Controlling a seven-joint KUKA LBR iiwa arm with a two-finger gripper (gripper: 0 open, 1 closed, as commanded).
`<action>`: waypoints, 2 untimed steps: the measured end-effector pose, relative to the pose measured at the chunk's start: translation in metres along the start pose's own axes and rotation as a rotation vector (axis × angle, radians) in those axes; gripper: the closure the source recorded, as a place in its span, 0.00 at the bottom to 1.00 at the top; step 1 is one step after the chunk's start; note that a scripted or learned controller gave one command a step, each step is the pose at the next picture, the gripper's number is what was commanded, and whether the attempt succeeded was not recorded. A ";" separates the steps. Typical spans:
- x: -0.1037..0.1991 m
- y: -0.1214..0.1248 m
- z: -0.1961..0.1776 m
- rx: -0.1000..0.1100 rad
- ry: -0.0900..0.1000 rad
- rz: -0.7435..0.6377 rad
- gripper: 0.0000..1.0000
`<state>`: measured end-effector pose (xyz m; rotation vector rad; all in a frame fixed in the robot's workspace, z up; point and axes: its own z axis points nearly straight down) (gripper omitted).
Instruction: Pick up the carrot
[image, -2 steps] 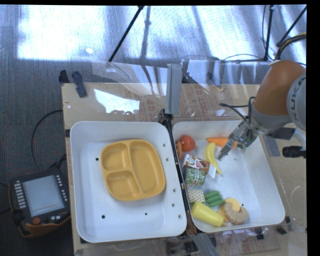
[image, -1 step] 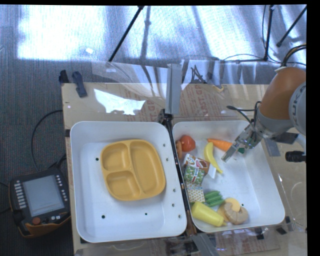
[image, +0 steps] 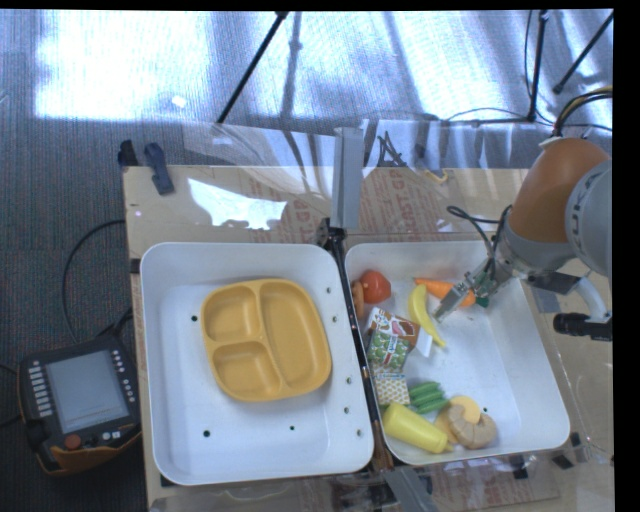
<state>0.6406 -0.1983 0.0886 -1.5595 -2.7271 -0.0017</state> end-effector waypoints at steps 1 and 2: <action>0.000 0.001 -0.011 -0.001 -0.001 -0.006 1.00; 0.054 0.039 -0.061 -0.005 -0.003 -0.038 1.00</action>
